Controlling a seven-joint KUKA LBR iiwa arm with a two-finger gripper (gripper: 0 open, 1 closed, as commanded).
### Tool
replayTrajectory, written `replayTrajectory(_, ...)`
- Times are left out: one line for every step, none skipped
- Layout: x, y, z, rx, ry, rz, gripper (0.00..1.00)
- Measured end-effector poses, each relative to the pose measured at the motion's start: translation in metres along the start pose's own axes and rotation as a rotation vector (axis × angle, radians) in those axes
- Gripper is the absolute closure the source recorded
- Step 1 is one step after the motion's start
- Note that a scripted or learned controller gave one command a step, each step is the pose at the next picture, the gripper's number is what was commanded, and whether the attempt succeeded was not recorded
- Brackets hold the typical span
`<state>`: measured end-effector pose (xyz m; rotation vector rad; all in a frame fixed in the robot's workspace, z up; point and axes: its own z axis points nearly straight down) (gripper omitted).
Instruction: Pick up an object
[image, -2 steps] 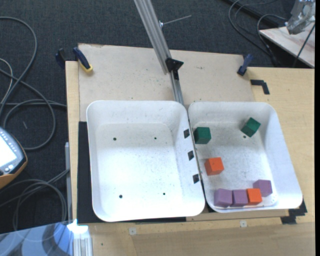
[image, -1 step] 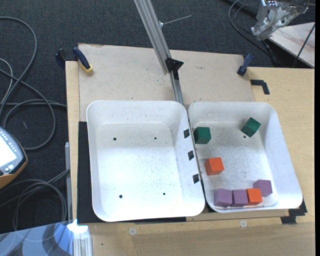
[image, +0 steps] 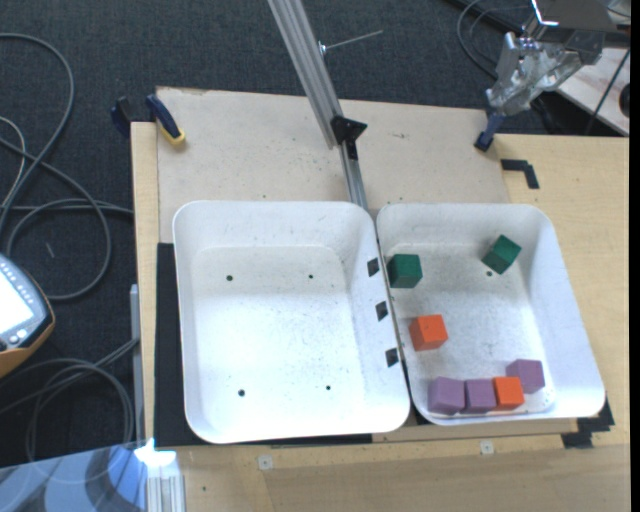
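All the blocks lie in the right bin (image: 565, 290). An orange block (image: 429, 331) sits alone near its middle, well apart from the rest. A green block (image: 404, 270) lies at the far left, just beside the dividing wall, and a second green block (image: 501, 254), tilted, lies at the far right. Along the near wall a purple block (image: 447, 395), another purple block (image: 480, 394), a second orange block (image: 509, 392) and a third purple block (image: 527, 375) are packed touching one another.

The hand (image: 527, 72) hangs beyond the table's far right corner, well apart from both bins; whether it is released or clenched I cannot tell.

Judged from this, the lone orange block is the safest target. Going for the near row risks the hand landing on neighbours or the bin wall and gripping nothing. The green block by the divider leaves little room on its left side.

The left bin (image: 270, 330) is speckled with dark marks. Both bins rest on a pale wooden table (image: 250, 150), with a slanted metal rail (image: 315, 75) above the divider. Dark carpet (image: 70, 130) with loose cables (image: 50, 220) surrounds it.
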<state>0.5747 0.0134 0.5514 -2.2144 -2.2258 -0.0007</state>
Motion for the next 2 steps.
replayTrajectory(0.007,-0.037,0.000,0.000,-0.001,0.003,1.00)
replayTrajectory(0.034,-0.078,0.001,0.001,-0.001,0.001,1.00)
